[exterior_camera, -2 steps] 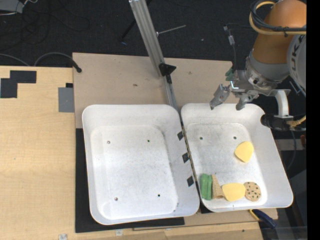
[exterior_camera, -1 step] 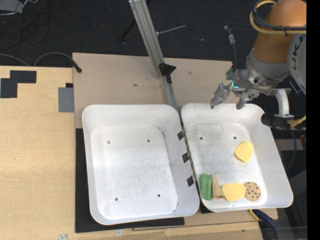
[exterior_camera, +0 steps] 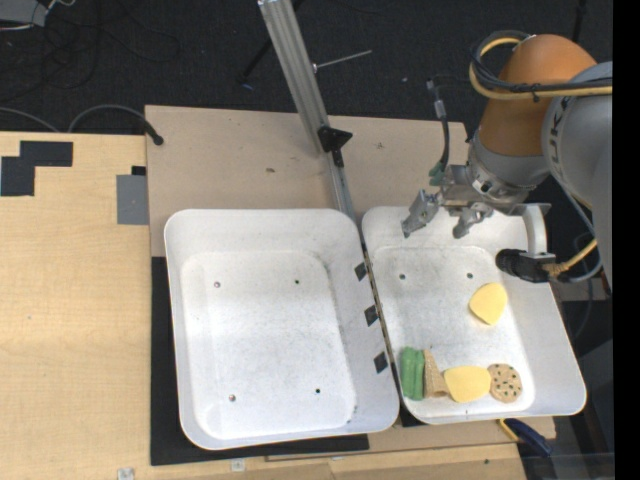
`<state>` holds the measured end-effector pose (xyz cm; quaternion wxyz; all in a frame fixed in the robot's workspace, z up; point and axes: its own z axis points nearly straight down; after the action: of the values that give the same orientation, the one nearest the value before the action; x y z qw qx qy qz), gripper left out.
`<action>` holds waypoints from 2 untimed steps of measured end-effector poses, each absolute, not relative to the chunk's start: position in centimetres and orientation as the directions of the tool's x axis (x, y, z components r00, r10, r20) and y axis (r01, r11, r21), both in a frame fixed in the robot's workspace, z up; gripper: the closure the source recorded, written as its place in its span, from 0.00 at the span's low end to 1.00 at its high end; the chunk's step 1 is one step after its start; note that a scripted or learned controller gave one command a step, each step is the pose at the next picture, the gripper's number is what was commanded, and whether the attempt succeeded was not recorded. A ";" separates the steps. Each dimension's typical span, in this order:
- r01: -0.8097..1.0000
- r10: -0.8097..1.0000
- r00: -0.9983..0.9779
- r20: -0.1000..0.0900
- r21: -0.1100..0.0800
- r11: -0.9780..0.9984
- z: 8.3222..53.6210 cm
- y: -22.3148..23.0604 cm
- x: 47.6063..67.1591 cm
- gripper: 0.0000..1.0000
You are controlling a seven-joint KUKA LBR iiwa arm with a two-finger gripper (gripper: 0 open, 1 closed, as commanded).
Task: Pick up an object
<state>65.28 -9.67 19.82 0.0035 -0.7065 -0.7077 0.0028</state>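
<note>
The pincer (exterior_camera: 444,215) hangs spread and unloaded over the right bin (exterior_camera: 545,393) at its 12 o'clock edge. At 6 o'clock lie a green piece (exterior_camera: 412,372), yellow piece (exterior_camera: 466,383) and cookie (exterior_camera: 505,382); another yellow chip (exterior_camera: 488,304) sits at 3 o'clock.

Upper right of frame: grey, smooth-shelled KUKA arm (exterior_camera: 585,133) with a rounded orange band (exterior_camera: 530,93) above the wrist. Black cables (exterior_camera: 492,56) loop over the orange section. Below it a grey metal wrist flange carries a two-finger metal gripper (exterior_camera: 444,218) with slim grey fingers (exterior_camera: 418,216). White bracket and black cable fitting (exterior_camera: 525,262) at right, with a yellow-orange lead.
</note>
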 end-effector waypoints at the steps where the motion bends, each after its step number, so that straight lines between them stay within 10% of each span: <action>1: 1.000 1.000 0.000 0.001 -0.010 0.000 13.6 -10.2 64.8 0.00; 2: 1.000 1.000 0.000 0.000 -0.003 0.000 8.9 -10.1 64.8 0.00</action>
<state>64.80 -10.11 8.94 0.0010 -0.7070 -0.7072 0.0013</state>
